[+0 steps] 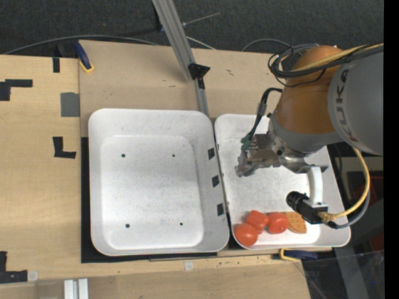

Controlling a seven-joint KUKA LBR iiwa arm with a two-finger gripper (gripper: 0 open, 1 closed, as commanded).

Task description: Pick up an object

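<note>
Objects to pick sit in the lower part of the right bin (324,238), low centre-right of the frame: three red-orange rounded pieces, one (246,234) nearest the bin's lower-left corner, a second (256,218) touching it just above-right, a third (277,223) just right of those, plus a flatter orange-tan piece (297,225) beside the third, further right. All four lie on the bin floor in a tight cluster, near the bottom rim. Gripper (247,164) hangs over the upper-middle of the right bin, centre-right of frame, well above the cluster in the picture and apart from it; nothing seen betw. its tips. Fingers: dark, blurry, seen from above at a slant, so can't tell if apart or together. Arm (361,98) comes in from the right edge, grey body w/ orange band (305,104) above the wrist, covering the bin's upper-right part. Black cable (283,61) loops around the orange band; yellow cable (358,192) curves down at the right to a black fitting (299,202) over the bin's right side. Left bin (100,167), centre-left of frame, white, touching the right bin along their shared edge. Bench (37,167) is light wood w/ black tape marks at left. Grey metal bar (177,30) slants down from top centre to the gap betw. the bins.
</note>
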